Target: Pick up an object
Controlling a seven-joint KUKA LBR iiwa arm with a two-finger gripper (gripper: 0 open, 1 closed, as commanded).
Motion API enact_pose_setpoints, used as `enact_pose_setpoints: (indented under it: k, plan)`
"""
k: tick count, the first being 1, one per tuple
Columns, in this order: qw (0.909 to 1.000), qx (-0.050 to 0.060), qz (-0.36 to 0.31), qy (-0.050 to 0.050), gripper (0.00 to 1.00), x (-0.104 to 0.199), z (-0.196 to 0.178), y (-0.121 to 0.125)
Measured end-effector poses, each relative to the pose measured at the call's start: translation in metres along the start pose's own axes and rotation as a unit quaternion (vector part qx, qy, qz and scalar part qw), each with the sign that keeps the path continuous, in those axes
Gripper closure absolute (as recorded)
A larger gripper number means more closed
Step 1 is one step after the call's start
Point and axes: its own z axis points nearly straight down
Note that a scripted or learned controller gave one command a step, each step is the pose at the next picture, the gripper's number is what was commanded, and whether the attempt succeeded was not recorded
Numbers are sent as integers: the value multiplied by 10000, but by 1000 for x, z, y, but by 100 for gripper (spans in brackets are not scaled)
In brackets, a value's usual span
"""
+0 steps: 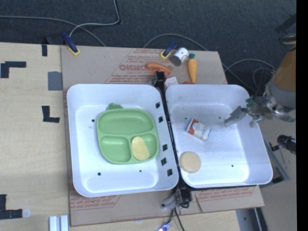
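Observation:
In the right bin (250,170) lie a small red and white carton (198,129) near the middle and a round tan disc (190,161) near the front left. The left bin (79,129) holds a green divided plate (126,134) with a yellow oval piece (140,148) in its front right compartment. My gripper (243,119) hangs over the right bin's right side, to the right of the carton and apart from it. It is open, with nothing between its fingers.
Behind the bins, on the cardboard, lie a toy carrot (192,69), an orange sausage-like piece (159,67) and a small white cylinder (180,56). Two blue and yellow clamps (71,44) hold the cardboard's back edge. Cables run across the dark floor beyond.

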Motion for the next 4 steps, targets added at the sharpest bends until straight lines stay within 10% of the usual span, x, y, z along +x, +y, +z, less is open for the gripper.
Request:
enact_pose_setpoints:
  k: [2,4]
  plan:
    - [10000,-28,-5,-11,0,107,108,44]
    - [10000,-40,3,-17,0,116,108,-4]
